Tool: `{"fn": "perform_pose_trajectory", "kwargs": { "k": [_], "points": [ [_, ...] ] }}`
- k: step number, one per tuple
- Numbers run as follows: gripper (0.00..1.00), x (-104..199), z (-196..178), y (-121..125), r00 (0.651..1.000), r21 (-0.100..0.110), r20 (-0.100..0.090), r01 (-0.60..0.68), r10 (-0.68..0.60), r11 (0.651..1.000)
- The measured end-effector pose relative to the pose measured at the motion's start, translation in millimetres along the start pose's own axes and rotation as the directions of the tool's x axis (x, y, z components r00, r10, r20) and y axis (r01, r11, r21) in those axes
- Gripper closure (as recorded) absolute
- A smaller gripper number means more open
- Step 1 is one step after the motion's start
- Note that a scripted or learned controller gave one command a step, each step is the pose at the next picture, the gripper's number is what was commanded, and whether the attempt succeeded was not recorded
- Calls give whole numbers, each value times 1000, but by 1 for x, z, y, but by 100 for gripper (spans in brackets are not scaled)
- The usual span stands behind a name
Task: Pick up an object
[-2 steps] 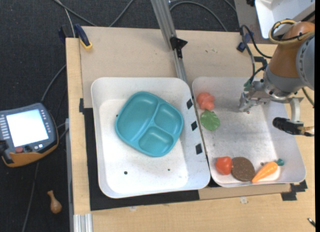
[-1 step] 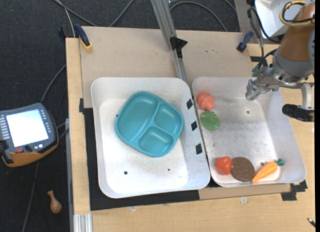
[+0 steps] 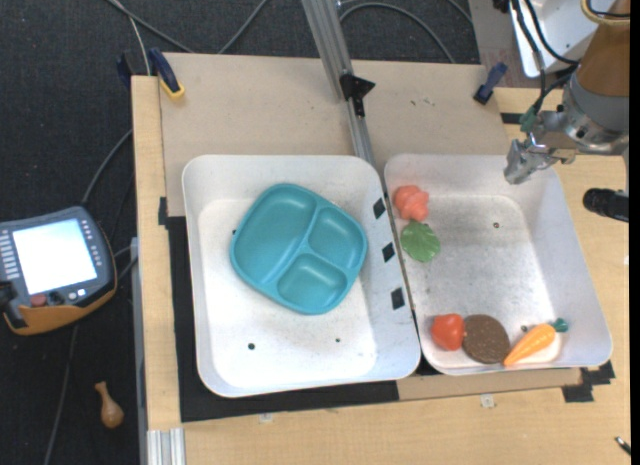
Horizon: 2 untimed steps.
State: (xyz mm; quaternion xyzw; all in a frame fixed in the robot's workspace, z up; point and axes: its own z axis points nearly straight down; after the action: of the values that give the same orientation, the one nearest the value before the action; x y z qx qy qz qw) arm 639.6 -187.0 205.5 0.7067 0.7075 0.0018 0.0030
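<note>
In the right bin (image 3: 500, 243) lie several toy foods. A pink-orange piece (image 3: 410, 201) and a green leafy piece (image 3: 420, 242) sit near its left wall. At the front are a red tomato (image 3: 448, 330), a brown round patty (image 3: 486, 338) and an orange carrot (image 3: 532, 342). The left bin (image 3: 215, 353) holds a teal divided plate (image 3: 298, 247). My gripper (image 3: 522, 163) hangs over the right bin's back right corner, far from the foods, with nothing seen between its fingers.
A slanted metal post (image 3: 335, 43) rises behind the bins. Blue clamps (image 3: 166, 75) grip the bench's back corners. A teach pendant (image 3: 52, 268) lies on the floor to the left. Cables run behind the bench.
</note>
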Motion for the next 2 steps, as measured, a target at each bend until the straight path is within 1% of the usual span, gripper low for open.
{"fn": "perform_pose_trajectory", "kwargs": {
  "k": [1,2],
  "points": [
    [100,0,-34,2,1000,0,0,0,0,1000],
    [100,49,-43,-9,1000,8,-4,4,-4,1000]
  ]
}}
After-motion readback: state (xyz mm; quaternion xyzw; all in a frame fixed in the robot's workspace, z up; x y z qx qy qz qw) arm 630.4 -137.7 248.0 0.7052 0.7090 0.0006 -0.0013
